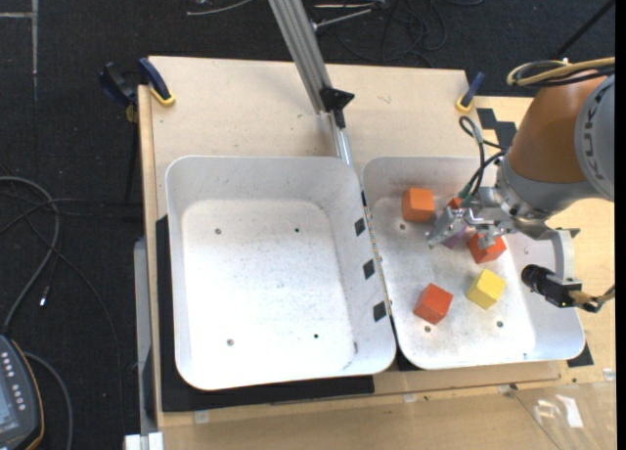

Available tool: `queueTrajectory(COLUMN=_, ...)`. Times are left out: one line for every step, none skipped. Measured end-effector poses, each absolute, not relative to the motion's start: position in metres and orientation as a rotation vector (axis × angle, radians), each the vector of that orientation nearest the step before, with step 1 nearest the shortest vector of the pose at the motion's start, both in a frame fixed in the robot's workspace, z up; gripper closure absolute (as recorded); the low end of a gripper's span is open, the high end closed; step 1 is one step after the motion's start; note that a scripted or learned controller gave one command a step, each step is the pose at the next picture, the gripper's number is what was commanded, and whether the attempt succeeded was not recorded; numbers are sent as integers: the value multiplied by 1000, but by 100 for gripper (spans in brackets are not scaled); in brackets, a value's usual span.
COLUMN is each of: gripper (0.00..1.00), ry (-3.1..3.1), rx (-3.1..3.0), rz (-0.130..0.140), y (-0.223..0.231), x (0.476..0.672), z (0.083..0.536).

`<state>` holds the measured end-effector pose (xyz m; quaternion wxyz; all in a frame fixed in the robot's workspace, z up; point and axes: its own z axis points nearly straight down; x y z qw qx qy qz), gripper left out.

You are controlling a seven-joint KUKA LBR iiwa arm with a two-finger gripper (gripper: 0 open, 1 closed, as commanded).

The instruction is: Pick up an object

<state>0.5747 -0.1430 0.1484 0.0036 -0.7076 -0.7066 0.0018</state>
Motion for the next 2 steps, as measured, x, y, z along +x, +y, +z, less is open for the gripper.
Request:
queueTrajectory(gripper=0, ry=-2222, rx=-2223, rz=-1, y=-121, x=631, z=104)
queueTrajectory(gripper=100, ry=-2222, rx=-2223, rz=-2, y=-120, x=632, z=112)
